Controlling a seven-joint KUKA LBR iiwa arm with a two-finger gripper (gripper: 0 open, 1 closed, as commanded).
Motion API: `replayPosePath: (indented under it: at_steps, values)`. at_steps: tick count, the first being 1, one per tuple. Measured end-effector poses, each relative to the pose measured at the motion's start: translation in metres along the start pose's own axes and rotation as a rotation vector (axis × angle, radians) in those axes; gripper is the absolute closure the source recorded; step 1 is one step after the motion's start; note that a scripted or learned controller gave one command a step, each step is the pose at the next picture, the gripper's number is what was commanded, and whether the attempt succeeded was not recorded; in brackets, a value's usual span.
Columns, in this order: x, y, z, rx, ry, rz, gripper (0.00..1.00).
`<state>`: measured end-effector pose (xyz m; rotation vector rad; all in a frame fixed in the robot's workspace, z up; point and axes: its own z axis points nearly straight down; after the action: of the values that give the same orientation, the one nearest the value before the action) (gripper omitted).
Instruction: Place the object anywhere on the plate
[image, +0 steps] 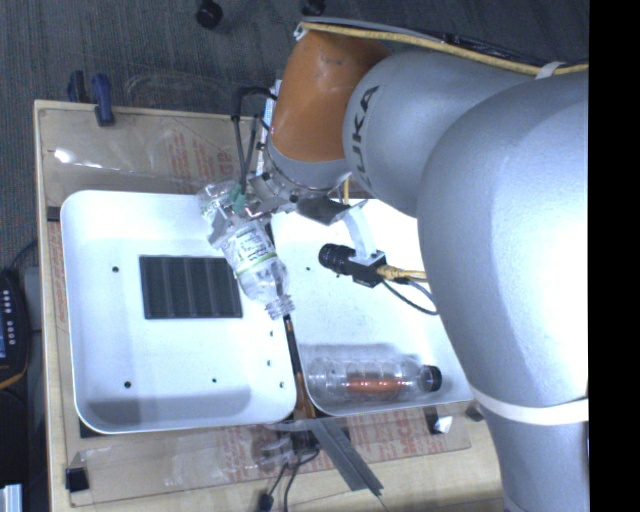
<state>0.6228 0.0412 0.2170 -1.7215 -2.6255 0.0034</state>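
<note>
Camera view has the gripper (243, 203) near the frame's centre top, pinching a clear plastic bottle (250, 258) that hangs tilted over the seam between both bins; the dark grey plate (190, 287) lies in the left bin (100, 230), a second bottle (365, 378) at lower right

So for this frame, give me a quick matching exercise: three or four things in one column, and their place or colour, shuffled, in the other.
Things:
1. clear bottle with green label
2. clear bottle with copper-coloured contents
3. dark ribbed plate
4. blue clamp

Places:
A. flat on the floor of the left bin
B. at the bench's far left corner
C. lying on its side at the near edge of the right bin
D. just under the gripper, tilted over the strip between the two bins

Pairs: 1-D, 2-C, 3-A, 4-B
</note>
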Motion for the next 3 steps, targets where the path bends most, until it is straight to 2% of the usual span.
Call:
replayPosePath:
  at_steps: [1,2,3]
  values:
    - [-0.009,0.033,-0.094,-0.003,-0.001,-0.130,1.00]
    - [-0.031,0.023,-0.069,0.000,0.001,-0.170,1.00]
    - [0.011,0.041,-0.002,0.001,0.000,-0.371,1.00]
